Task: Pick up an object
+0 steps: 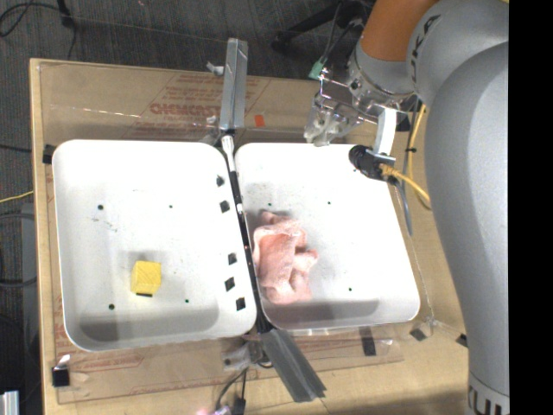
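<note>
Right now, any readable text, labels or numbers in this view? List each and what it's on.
Red printed lettering on the clear plastic sheet behind the two white bins: several lines, too faint and blurred to read.
Faint red print on the sheet's front left strip: unreadable.
Yellow square sponge block in the left white bin: no marking.
Crumpled pink cloth in the right white bin: no marking.
Grey arm with orange band: no legible label.

My bins (138, 171) look like smooth white plastic, slightly glossy. The bench (43, 102) reads as pale matt wood. Yellow block (146, 278): porous, spongy. Pink lump (282, 258): soft, crumpled cloth. My tool (327, 130): shiny metal.
</note>
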